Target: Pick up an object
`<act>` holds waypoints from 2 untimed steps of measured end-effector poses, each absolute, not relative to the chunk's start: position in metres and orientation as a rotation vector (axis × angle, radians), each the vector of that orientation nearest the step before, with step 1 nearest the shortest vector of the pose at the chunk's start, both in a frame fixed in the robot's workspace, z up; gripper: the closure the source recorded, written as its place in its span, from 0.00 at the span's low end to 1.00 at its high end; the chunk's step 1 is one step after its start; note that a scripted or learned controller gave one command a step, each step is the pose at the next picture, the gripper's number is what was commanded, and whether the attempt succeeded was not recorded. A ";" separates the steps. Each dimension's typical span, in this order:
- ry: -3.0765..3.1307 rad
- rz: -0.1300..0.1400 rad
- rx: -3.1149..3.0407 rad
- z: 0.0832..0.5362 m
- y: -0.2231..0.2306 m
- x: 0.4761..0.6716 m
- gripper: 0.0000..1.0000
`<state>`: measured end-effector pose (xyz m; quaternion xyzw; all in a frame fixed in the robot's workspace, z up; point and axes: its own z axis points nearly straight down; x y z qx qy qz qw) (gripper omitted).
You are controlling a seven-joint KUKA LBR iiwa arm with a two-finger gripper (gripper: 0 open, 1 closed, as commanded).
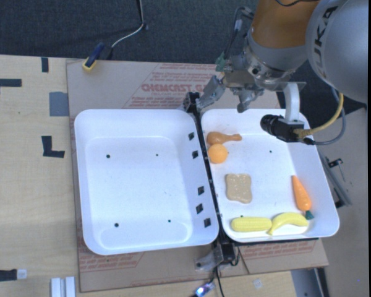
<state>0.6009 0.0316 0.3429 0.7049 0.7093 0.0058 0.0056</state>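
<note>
While the grey two-finger gripper [221,98] hangs open and empty over the right white bin's [278,159] far rim, orange ball [217,154], tan toast slice [238,188], orange carrot [301,193], yellow banana [289,222] lie inside.

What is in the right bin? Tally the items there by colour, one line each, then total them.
Orange: 2, an orange ball and a carrot
Yellow: 2, a corn cob and a banana
Brown or tan: 2, a drumstick and a bread slice
Total: 6
</note>
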 end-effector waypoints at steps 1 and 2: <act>2.221 0.025 2.207 0.500 0.074 0.578 0.00; 2.227 0.009 2.210 0.533 0.148 0.646 0.00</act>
